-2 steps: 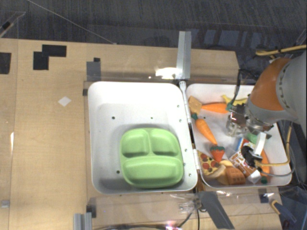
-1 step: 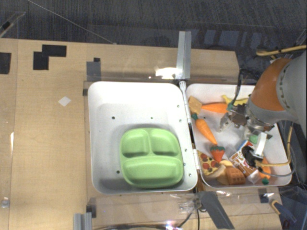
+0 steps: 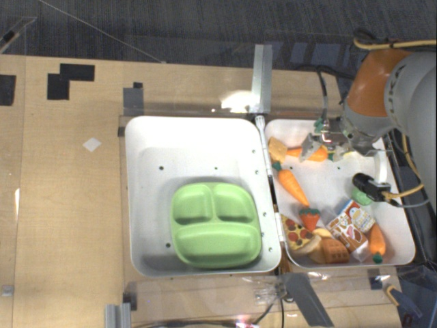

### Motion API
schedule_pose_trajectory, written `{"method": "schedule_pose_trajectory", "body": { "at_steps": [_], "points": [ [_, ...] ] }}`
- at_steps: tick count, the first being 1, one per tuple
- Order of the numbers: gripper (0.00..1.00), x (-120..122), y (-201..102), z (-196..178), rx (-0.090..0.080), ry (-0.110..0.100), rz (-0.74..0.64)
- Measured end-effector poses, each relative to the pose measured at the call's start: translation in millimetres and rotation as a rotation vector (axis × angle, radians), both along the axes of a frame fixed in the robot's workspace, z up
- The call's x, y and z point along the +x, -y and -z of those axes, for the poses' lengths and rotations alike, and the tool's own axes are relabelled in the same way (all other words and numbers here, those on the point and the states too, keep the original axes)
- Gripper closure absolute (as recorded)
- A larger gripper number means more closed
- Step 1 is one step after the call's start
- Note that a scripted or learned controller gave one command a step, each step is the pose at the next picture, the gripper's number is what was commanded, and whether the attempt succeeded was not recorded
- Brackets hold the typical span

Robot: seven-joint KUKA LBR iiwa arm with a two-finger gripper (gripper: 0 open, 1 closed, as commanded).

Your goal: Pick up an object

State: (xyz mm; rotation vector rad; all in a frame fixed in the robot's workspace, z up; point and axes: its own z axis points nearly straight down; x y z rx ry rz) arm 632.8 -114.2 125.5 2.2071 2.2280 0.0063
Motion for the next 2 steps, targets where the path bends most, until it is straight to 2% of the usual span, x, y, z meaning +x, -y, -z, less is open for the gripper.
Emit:
{"method": "schedule_pose_trajectory", "body": {
  "at_steps": [1,2],
  "points": [
    [0.0,-1,34,36,-0.002,0.005,-0.007],
    [0.0,25,28,36,0.0,-0.007,-0.01]
  ]
}}
